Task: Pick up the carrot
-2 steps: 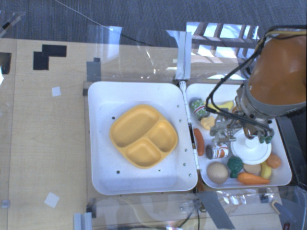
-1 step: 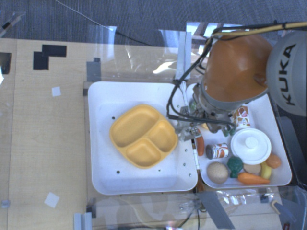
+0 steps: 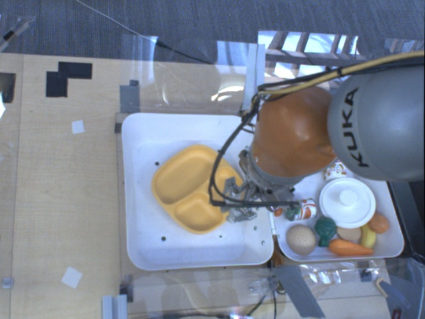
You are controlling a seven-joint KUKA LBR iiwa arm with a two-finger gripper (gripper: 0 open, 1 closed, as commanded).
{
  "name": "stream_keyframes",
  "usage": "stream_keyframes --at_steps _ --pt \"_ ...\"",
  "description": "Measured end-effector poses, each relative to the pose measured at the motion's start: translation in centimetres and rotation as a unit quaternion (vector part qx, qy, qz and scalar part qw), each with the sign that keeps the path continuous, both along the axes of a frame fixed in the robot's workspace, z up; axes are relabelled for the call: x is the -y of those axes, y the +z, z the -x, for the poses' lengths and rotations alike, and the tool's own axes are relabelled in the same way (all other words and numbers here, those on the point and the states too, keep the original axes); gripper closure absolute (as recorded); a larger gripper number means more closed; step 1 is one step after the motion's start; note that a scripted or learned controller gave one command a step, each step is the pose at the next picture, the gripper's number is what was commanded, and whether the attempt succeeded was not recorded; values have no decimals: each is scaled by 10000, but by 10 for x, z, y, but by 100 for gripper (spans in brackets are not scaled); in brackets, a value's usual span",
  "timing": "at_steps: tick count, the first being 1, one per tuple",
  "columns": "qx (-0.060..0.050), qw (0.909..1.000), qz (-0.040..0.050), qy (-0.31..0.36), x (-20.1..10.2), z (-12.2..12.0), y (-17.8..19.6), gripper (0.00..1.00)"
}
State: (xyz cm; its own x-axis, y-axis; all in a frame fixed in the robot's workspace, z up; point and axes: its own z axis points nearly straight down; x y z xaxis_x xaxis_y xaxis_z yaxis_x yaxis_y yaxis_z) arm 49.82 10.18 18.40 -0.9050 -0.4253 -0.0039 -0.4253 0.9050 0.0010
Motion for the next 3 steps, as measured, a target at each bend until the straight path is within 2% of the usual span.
stream_keyframes --at_steps 1,2,3 --pt "67 9925 16 1224 69 1 123 100" --pt "9 9863 -6 1649 -11 -25 66 100" --pt "-9 9709 -1 2395 -37 -22 -63 100"
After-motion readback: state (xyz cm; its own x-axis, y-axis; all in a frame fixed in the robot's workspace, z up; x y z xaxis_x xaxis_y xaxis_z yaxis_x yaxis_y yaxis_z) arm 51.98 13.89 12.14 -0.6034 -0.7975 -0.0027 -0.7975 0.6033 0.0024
